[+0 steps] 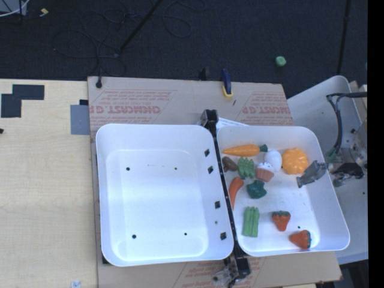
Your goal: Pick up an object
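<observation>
Pale wooden bench (42,179) under a cardboard sheet (180,104) printed with reversed red lettering, carrying two shallow white bins side by side. Nearest the camera, at the front of the right bin (327,233): an orange-red toy with a green tip (301,239) by the front corner, a small strawberry-like piece (281,219) just behind it, and a green ridged vegetable (251,221) lying lengthwise toward the divider. Mid-bin: a curved orange carrot (235,189) near the divider, a dark teal lump (256,189) just beside it, a pink-and-white cupcake-like toy (264,172), a green leafy piece (245,167) and a brown lump (229,163). Farther back: a white egg-shaped toy (273,158), a round yellow-orange fruit (294,161) and a long carrot with a green top (243,150) lying crosswise near the rear wall. At the right rim, level with the yellow-orange fruit: pincer (312,174), grey, reaching in from the side, touching none of the toys, nothing seen between its tips; how far apart they stand cannot be told. Left bin (108,161) alongside, joined by a black clamp strip (217,185). Beyond the cardboard: a blue-and-yellow clamp (227,83) at the rear edge, dark carpet with trailing cables (138,17), and a small green ball (280,60) on the floor.
</observation>
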Controlling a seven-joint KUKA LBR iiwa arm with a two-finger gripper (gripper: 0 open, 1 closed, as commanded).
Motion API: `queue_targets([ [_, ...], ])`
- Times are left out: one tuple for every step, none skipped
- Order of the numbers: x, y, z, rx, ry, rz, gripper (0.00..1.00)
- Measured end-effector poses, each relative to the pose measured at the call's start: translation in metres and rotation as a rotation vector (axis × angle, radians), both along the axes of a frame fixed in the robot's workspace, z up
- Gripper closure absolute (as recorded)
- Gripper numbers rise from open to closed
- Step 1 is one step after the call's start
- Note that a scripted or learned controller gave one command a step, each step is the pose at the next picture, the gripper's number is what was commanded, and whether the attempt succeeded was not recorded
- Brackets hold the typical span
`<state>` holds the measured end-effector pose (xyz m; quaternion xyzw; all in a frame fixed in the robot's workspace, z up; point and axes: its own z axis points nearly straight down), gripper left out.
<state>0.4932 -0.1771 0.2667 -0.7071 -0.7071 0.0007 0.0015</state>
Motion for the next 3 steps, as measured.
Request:
queue_targets([
  [0.074,0.02,-0.149,0.003,0.007,0.003,0.0],
  [0.019,0.059,-0.181,0.002,0.005,-0.003,0.0],
  [0.073,0.075,-0.179,0.0,-0.004,0.003,0.0],
])
